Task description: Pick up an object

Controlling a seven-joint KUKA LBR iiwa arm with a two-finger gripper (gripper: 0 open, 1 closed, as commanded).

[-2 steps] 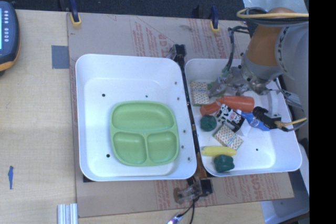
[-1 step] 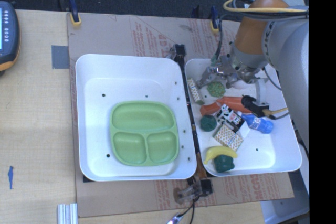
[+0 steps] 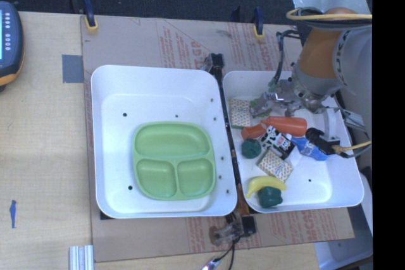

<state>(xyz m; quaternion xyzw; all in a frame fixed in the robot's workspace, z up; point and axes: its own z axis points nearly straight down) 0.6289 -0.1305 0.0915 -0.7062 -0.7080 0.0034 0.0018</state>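
Two white bins (image 3: 101,136) on cardboard — gripper (image 3: 266,101) over the right bin's toys (image 3: 275,142), grip state indiscernible.

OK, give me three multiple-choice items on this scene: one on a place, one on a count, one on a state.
1. Where does the green plate lie?
A. in the left bin
B. in the right bin
C. on the bare bench

2. How many compartments does the plate have?
A. two
B. three
C. five

3. How does the plate lie?
A. flat, open side up
B. on edge against the wall
C. upside down

Answers: 1 A, it rests on the left bin's floor; 2 B, one long compartment above two smaller ones; 3 A, its hollows face the camera.
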